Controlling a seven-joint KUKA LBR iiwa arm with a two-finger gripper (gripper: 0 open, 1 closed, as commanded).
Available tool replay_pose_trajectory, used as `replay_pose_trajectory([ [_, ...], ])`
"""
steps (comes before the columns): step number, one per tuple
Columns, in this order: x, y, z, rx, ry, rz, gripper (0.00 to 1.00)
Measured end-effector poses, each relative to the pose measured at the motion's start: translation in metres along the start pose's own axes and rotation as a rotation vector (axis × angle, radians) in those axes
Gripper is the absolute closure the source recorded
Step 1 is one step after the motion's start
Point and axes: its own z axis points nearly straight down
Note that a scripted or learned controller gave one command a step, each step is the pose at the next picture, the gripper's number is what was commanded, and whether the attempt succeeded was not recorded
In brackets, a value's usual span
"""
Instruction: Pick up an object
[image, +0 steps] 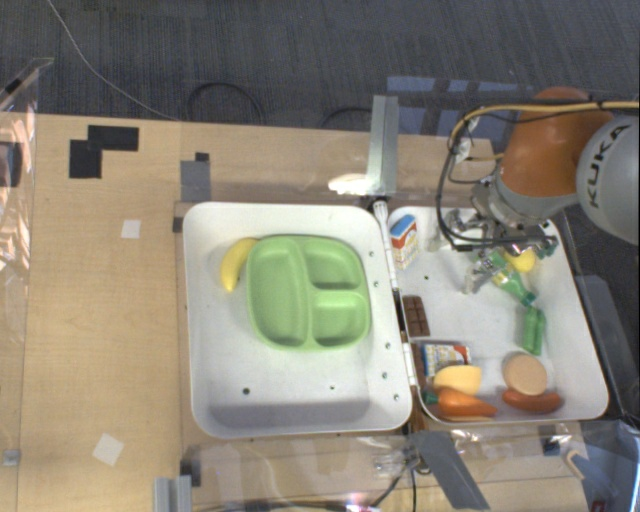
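The arm reaches from the right; its hand (497, 262), grip state unclear, sits low beside a yellow toy (521, 262) and green bottle (531, 328).

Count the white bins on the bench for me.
2. The left bin holds a green tray and a banana; the right bin holds mixed toy food, under the arm.

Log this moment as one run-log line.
arm: over right bin far end | gripper: low over yellow-green item | left bin: green tray, banana | lift: none visible
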Motion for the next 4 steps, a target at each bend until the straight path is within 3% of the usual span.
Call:
replay_pose_trajectory([
  [1,0.032,-0.043,-0.014,-0.001,0.002,-0.206,0.0],
  [2,0.115,-0.018,-0.002,-0.002,0.003,-0.269,0.0],
  [3,0.051,0.037,-0.001,-0.002,-0.004,-0.359,0.0],
  [4,0.046,0.035,-0.017,0.009,-0.017,-0.359,1.0],
])
